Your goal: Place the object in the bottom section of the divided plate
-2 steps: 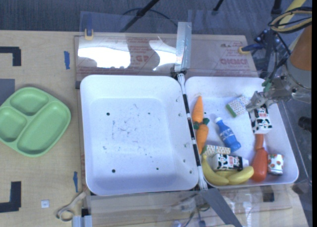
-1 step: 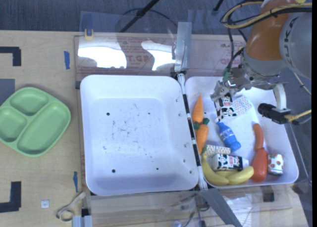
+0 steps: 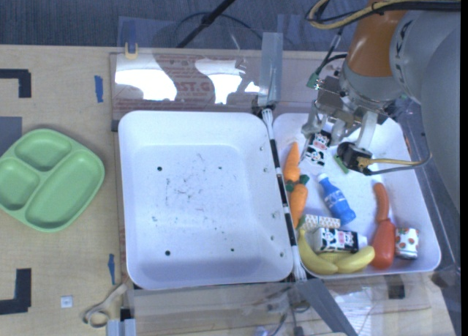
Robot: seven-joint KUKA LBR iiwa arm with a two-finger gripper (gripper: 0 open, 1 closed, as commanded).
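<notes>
Over the back of the right bin (image 3: 426, 210) we see the pincer (image 3: 327, 135) hanging low at the end of the grey arm (image 3: 431, 49), just under its orange band (image 3: 380, 20); we cannot tell whether it is released or clenched, nor whether anything is caught in it. Right beneath its tip we make out a small black-and-white carton (image 3: 316, 153), either touching it or just below it, and we cannot say which. The other loose things all lie in that same right bin: two carrots (image 3: 292, 163) end to end along the left wall, a blue bottle (image 3: 337, 200) just to their right, a long red pepper (image 3: 382, 230) near the right wall, and a banana (image 3: 338, 262) curved along the front edge. A cow-patterned box (image 3: 341, 240) rests against the banana, and a small red-and-white piece (image 3: 407, 243) sits beside the lower end of the pepper. Next to it stands the left bin (image 3: 135, 133), its floor marked with faint scratches. Well apart from the pincer, the green divided plate (image 3: 20, 197) lies flat on the wooden bench (image 3: 58, 276), to the left of both bins. Its largest section (image 3: 64, 188) is towards the bottom right and two smaller ones are above and to the left.
</notes>
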